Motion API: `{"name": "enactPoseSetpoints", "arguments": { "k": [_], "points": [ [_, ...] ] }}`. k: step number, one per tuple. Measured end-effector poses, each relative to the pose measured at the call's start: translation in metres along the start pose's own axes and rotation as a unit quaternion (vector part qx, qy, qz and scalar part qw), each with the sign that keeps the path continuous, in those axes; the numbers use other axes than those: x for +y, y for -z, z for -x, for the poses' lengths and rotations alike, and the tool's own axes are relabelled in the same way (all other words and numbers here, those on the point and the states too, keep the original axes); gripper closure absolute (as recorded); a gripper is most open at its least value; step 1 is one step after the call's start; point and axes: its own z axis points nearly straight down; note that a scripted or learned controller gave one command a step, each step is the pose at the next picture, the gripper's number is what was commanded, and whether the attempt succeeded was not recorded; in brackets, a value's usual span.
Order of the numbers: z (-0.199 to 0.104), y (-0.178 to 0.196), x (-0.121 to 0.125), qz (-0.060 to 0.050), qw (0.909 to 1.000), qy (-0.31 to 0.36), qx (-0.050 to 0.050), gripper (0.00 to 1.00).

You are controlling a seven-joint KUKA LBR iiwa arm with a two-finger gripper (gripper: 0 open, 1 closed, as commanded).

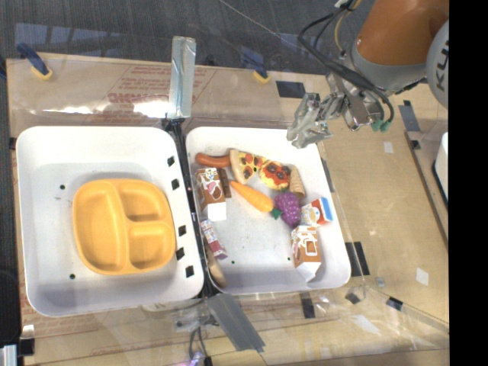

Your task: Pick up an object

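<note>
Tray (122, 224) in left bin (34, 204)

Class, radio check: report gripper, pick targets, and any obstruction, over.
Gripper above right bin's far corner, holding nothing. Toy food packed together: carrot touching grapes. Yellow tray in left bin.

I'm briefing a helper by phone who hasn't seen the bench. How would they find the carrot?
Go to the right bin, the one crowded with toy food. Near its middle lies the carrot, slanting between the pizza slice above and the grapes at its lower end. It is the plain orange tapered piece.
</note>
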Motion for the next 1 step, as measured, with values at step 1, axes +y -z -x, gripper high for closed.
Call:
{"name": "enactPoseSetpoints", "arguments": {
  "k": [1],
  "points": [
    [-0.0496, -0.0209, -0.0288, 0.003, 0.9822, 0.188, 0.004, 1.0]
  ]
}}
